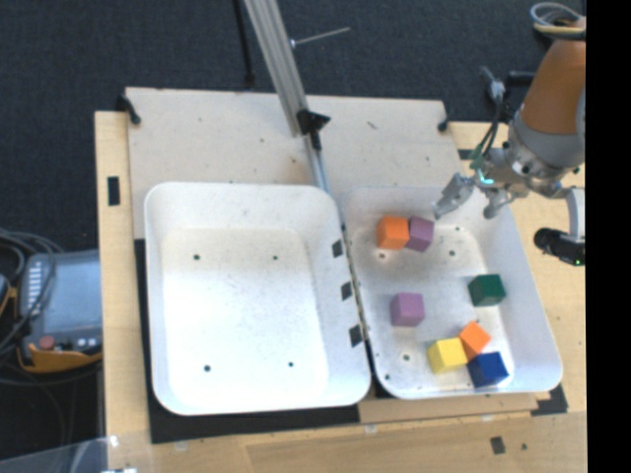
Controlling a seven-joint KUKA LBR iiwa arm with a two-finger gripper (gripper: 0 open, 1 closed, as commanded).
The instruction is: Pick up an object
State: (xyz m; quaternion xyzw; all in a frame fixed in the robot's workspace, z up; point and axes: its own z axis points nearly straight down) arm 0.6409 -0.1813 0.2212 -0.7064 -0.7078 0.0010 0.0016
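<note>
Seven small matte cubes lie in the shallow white plastic right bin (523, 308): an orange cube (393, 232) touching a purple cube (421, 234), a second purple cube (407, 308), a dark green cube (486, 289), and a yellow (447, 354), small orange (475, 337) and blue cube (488, 369) clustered together. The grey metal claw (474, 196) hovers over the bin's far edge, fingers spread apart, gripping nothing. The speckled white left bin (246, 294) sits beside it on the pale wooden worktop (118, 264).

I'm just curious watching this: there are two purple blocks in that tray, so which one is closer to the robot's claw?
The purple block touching the orange block, at the far end of the right bin. It lies just below the gripper; the other purple block sits alone mid-bin.
</note>
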